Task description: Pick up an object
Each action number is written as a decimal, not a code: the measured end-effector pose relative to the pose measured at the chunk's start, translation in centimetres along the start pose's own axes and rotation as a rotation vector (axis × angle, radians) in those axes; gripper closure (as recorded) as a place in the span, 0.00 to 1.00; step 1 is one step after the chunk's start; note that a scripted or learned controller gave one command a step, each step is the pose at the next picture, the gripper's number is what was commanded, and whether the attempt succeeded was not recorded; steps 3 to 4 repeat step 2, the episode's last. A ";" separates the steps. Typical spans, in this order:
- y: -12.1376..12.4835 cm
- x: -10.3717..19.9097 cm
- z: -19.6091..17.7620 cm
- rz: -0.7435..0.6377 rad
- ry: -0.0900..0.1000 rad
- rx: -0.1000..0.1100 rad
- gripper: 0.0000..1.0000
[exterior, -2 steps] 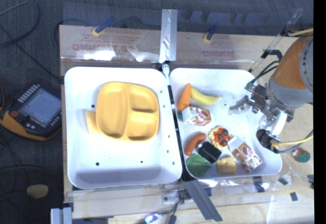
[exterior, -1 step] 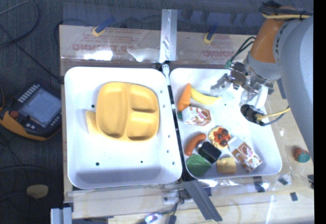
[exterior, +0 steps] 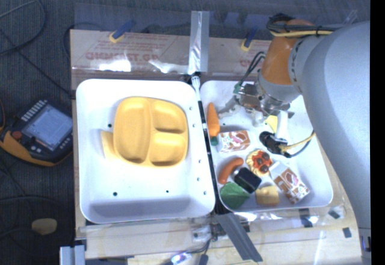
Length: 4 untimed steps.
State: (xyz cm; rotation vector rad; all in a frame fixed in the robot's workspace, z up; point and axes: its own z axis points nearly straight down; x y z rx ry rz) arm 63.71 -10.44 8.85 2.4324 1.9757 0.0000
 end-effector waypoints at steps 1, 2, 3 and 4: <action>-6.8 -1.0 -0.2 -0.088 0.001 -0.006 0.00; -9.5 0.7 -9.5 0.116 0.002 0.010 0.00; -9.5 0.7 -9.5 0.116 0.002 0.010 0.00; -9.5 0.7 -9.5 0.116 0.002 0.010 0.00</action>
